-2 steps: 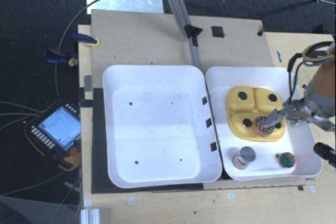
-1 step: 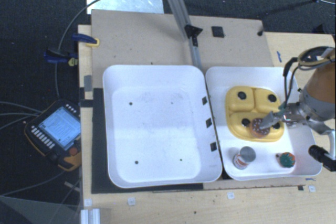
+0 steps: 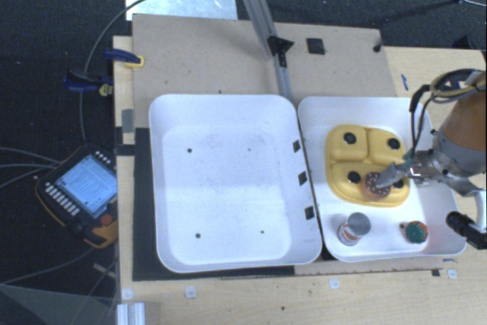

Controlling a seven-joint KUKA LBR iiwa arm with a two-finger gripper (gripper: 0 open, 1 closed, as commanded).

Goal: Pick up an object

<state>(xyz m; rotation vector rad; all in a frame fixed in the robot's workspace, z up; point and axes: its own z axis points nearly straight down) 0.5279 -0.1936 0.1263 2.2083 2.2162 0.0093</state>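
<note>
Hovering over right bin (image 3: 316, 164), gripper (image 3: 386, 177) reaching in from right, tip over lower edge of yellow toy (image 3: 364, 164). Finger state: cannot tell.
Sitting mid-bin, yellow toy looking like moulded plastic, probably stiff, light, smooth and slippery; too broad to span, so taking by rim.
Lying nearer front wall: small can (image 3: 353, 228), green ball (image 3: 415, 231), likely easier picks.

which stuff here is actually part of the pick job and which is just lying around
Job:
gripper, low over the yellow block
small can
green and orange toy
right bin holding them

Lying about:
left bin
handheld controller
clamps
cables
</note>
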